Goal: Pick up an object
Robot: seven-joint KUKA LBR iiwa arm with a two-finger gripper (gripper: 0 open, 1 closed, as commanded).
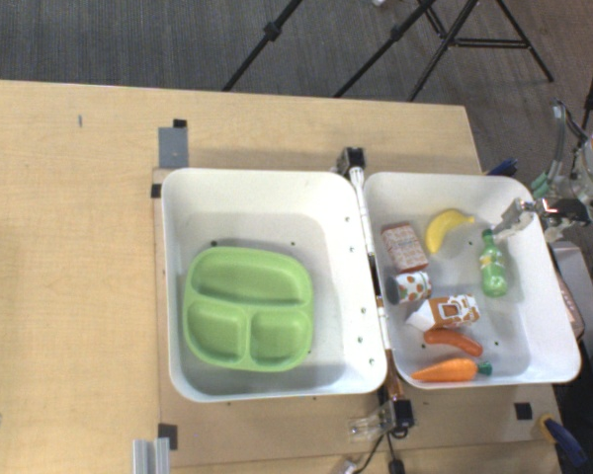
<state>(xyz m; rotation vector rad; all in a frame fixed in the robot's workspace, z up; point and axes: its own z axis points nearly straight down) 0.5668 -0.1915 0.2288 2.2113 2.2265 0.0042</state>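
Gripper [519, 215] hangs at the top right of the right bin [563, 358], above the green bottle [492, 271]. Can't tell whether it is open or closed; nothing is visibly held.

Candidates all sit in the right bin: banana [447, 228] near the top, just left of the gripper; green bottle right below it; brown snack packet [402, 246] to the left; small carton [411, 286] and orange-and-white carton [454, 310] mid-bin; two carrots [445, 369] near the front wall. Left bin [178, 363] holds a green divided tray [247, 307].

To do it well: probably go for the banana or the bottle, the nearest ones with free space around them. Come straight down, straddle the narrow side, close across it, lift clear of the wall. The cartons and carrots lie close together, so a neighbour likely gets bumped.

Hard to see: the gripper is small and blurred against the white rim, the arm is cut off at the right edge, and the carton labels are unreadable.
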